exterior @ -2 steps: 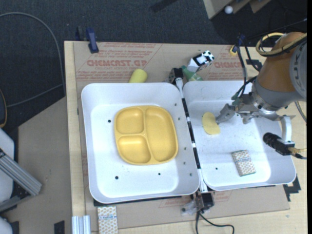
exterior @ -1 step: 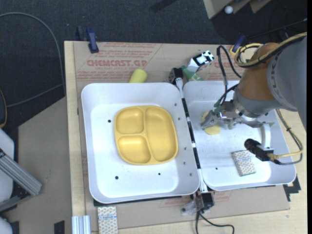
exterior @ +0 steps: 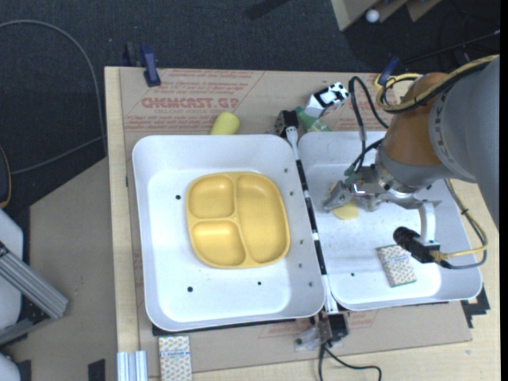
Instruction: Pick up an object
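Note:
In the right bin (exterior: 444, 288), a small pale yellow piece (exterior: 346, 212) lies near the left wall. My gripper (exterior: 348, 198) hangs low right over it, open, with one metal finger on each side of the piece; I cannot tell if they touch it. A speckled tan block (exterior: 397, 264) lies toward the bin's front, apart from the gripper. The grey arm with its orange band (exterior: 409, 137) reaches in from the right and covers the bin's back right part.
The left bin (exterior: 159, 276) holds a yellow divided plate (exterior: 236, 217). Behind the bins, a yellow object (exterior: 225, 123), a blue clamp (exterior: 148, 64) and a black-and-white item (exterior: 329, 97) lie on the bench. Cables loop along the right bin's right side (exterior: 464, 248).

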`<state>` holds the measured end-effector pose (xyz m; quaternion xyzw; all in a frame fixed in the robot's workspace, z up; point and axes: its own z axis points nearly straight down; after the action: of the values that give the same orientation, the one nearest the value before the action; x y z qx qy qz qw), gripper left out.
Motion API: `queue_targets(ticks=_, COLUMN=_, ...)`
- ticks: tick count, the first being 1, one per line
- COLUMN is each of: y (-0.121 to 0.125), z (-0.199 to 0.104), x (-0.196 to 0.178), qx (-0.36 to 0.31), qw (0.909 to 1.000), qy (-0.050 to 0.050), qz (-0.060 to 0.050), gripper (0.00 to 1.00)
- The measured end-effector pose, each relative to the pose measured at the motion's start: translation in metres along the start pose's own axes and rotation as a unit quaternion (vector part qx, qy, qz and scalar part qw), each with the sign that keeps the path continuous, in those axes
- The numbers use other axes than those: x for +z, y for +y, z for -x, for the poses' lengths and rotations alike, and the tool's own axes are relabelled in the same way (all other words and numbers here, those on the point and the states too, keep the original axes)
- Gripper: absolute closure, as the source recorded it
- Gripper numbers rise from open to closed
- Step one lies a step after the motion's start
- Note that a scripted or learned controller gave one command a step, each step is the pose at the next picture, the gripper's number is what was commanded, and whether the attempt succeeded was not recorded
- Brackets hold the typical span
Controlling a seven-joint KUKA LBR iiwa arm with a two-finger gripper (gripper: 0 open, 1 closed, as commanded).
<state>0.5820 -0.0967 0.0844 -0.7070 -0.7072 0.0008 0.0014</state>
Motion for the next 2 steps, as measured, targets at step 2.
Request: queue_targets(ticks=2, y=0.0013, z=0.0001, x=-0.0209, qx=-0.001, qw=1.0000, qy=-0.001, qz=0.003, gripper=1.00)
